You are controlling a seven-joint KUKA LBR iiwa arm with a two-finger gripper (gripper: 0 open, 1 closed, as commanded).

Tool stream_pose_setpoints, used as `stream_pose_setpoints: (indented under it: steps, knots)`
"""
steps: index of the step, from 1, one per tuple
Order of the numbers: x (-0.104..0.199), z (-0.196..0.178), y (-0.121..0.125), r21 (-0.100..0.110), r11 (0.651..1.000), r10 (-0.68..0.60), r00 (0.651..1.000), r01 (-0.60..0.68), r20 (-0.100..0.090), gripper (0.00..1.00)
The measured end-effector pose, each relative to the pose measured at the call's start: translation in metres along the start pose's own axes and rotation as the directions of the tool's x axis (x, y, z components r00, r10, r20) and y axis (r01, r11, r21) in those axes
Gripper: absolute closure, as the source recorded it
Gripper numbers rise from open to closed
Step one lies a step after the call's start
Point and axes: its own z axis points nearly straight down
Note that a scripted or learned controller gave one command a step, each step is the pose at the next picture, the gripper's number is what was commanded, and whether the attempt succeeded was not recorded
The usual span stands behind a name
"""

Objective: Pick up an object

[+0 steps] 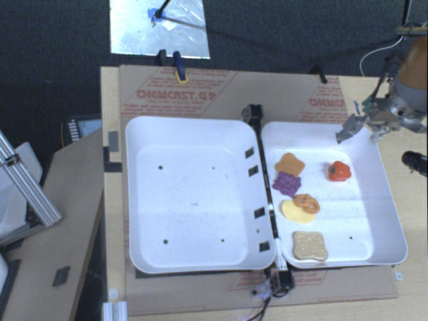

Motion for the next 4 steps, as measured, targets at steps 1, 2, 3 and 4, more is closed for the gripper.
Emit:
stream_pose_setpoints:
  steps: [1, 2, 3, 4]
  knots:
    - [-0.003, 0.125, -0.027, 0.009, 1.000, 0.003, 1.000, -0.003, -0.003, 0.00]
    - [0.043, -0.014, 0.024, -0.018, 1.000, -0.008, 1.000, 0.008, 0.002, 0.00]
    - [0.040, -0.017, 0.020, -0.006, 1.000, -0.006, 1.000, 0.006, 0.002, 1.00]
    - [0.094, -0.132, -0.016, -0.012, 1.000, -0.006, 1.000, 0.006, -0.001, 1.00]
